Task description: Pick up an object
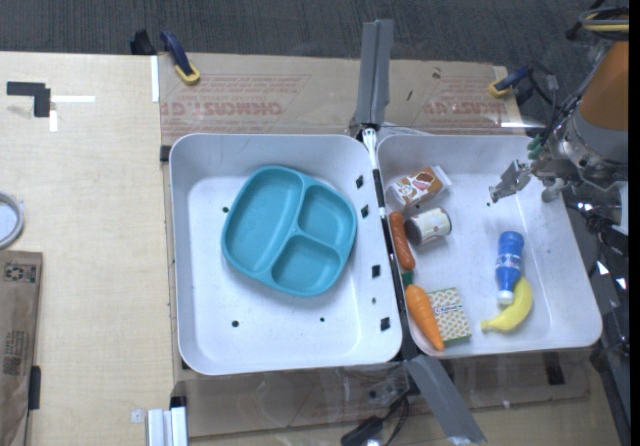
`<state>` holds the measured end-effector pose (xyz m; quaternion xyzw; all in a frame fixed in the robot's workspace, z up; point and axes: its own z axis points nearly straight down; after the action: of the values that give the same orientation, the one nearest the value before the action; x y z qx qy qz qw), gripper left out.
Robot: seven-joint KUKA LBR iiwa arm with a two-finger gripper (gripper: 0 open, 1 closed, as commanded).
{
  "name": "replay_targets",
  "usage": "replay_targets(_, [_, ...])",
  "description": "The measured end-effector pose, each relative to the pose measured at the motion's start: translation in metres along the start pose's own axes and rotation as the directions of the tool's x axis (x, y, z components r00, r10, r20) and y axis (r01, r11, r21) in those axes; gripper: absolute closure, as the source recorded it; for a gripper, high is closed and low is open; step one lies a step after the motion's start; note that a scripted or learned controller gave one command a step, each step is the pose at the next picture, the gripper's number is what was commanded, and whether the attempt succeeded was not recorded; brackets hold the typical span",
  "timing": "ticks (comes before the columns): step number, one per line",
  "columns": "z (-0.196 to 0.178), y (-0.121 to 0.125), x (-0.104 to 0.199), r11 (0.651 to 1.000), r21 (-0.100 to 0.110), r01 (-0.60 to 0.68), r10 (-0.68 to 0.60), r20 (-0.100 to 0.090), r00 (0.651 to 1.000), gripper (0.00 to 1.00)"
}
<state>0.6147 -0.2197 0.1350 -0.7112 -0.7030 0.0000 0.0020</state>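
Gripper (520, 179) over the right shallow white bin (580, 274), fingers apart, holding nothing.
Blue plastic bottle (510, 259) touches the yellow banana (510, 312) near that bin's front right corner.

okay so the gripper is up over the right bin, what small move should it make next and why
Probably lower the gripper toward the blue bottle. It hangs above the right bin with nothing between its fingers, and the bottle lies just below it in the view, with bare floor on its left, though the banana touches its lower end.
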Motion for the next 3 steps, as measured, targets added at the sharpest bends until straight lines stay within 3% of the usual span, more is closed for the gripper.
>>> replay_targets(1, [0.0387, -0.0481, 0.0234, 1.0, 0.0, 0.017, -0.017, 0.002, 1.0, 0.0])
replay_targets(2, [0.0292, -0.0478, 0.0226, 1.0, -0.002, 0.013, -0.013, 0.004, 1.0, 1.0])
replay_targets(3, [0.0293, -0.0478, 0.0226, 1.0, -0.002, 0.013, -0.013, 0.003, 1.0, 0.0])
